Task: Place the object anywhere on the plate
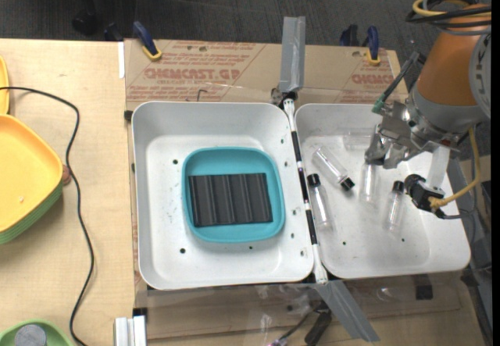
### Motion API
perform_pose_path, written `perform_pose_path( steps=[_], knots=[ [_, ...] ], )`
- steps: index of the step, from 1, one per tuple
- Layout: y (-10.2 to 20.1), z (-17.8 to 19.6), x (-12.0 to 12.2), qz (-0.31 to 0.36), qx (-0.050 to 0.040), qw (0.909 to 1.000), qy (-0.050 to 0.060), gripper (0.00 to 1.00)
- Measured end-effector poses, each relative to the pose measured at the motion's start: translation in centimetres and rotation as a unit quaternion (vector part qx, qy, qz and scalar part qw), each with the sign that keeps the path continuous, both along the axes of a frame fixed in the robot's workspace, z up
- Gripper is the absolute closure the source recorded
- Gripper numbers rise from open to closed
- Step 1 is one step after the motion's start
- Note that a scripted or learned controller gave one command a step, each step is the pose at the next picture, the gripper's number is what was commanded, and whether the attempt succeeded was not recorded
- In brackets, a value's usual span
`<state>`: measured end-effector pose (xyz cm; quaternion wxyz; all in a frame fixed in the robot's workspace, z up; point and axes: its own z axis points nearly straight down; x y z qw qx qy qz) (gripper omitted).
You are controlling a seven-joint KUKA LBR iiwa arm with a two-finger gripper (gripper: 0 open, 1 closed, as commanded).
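A teal plate (233, 162) with a dark ridged middle lies in the left white bin (156, 204). Several clear tubes with black caps lie in the right bin (437, 255): one tube (332, 167) is slanted at its upper left, a second (319, 204) lies along its left wall, and a third (393, 208) is right of centre. My gripper (381, 154) hangs low over the upper middle of the right bin. A further tube (367, 180) sits right under it, and I cannot tell whether the two touch.
A black divider (301, 180) separates the two bins. Cardboard with blue clamps (146, 40) lies behind them. A yellow dish (23, 176) and a black cable (78, 204) are on the wooden bench at left. A yellow cable (457, 192) dangles from the arm's wrist.
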<state>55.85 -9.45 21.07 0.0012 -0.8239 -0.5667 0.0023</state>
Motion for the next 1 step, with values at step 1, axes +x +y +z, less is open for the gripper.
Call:
perform_pose_path(
  steps=[1],
  knots=[
    [0.00, 0.00, 0.00, 0.000, 0.0000, 1.0000, 0.000, 0.00]
  ],
)
